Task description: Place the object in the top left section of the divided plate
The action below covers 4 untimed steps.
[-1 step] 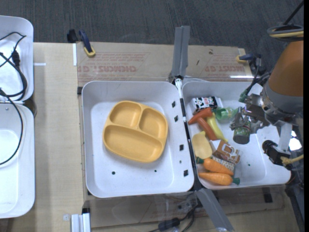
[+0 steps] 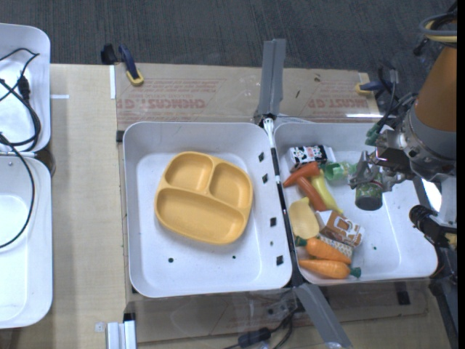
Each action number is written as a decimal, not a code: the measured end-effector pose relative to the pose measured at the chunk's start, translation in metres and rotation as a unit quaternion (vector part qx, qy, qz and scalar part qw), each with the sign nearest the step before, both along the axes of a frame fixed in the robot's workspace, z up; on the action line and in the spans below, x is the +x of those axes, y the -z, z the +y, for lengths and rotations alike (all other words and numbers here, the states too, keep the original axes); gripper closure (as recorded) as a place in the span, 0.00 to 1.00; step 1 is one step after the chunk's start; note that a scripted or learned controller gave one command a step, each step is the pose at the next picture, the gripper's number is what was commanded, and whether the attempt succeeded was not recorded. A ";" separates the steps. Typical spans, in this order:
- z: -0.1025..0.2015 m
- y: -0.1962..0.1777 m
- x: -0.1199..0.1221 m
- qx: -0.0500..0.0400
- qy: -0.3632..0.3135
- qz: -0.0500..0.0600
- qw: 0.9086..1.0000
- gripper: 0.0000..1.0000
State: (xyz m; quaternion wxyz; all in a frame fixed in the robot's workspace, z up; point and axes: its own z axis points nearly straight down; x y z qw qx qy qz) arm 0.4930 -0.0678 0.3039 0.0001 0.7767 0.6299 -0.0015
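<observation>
One divided plate (image 2: 203,197), three sections; three carrots (image 2: 327,249); claw (image 2: 368,187) state unclear.

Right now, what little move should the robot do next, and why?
Probably lower the gripper toward the toy food piled in the right bin. The yellow divided plate in the left bin has nothing in it, and I can't see anything held.

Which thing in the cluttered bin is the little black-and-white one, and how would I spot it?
Look in the right bin, at the far end of its toy food pile. The small carton lies there above the red pepper; only it is black-and-white patched.
</observation>
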 end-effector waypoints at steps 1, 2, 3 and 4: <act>0.097 -0.137 -0.014 -0.001 0.041 0.000 0.999 1.00; 0.167 -0.096 -0.015 -0.001 0.016 0.001 1.000 1.00; 0.201 -0.007 -0.015 0.000 -0.031 0.001 1.000 1.00; 0.219 0.016 -0.007 0.000 -0.051 0.002 0.999 1.00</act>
